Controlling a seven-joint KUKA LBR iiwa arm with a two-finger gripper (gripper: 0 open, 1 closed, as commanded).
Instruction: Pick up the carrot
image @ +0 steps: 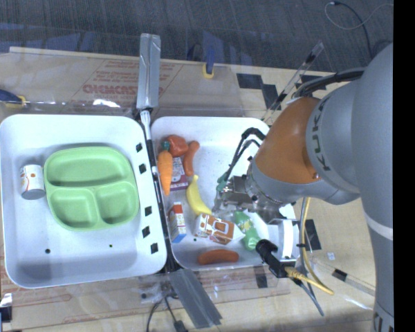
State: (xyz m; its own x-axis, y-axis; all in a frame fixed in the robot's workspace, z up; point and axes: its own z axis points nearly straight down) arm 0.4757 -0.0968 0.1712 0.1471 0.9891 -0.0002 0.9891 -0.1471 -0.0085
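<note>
Gripper (229,200) hangs low over the middle of the right bin (214,126), and whether it is released or clenched cannot be told from above, since the wrist hides its working end.

From the one overhead view, the carrot (164,171) lies well to the gripper's left, lengthwise along the bin's left wall, with nothing gripping it. That spot against the wall probably leaves little room on its far side for a grasp. A banana (196,196) lies between the gripper and the carrot, and is the likeliest thing to get in the way. A red toy (176,145) sits just beyond the carrot's top end; a small carton (216,229) and a sausage (218,256) lie nearer the front rim. Farther left, the other bin holds a green tray (91,185) and a small cup (32,181).
</note>
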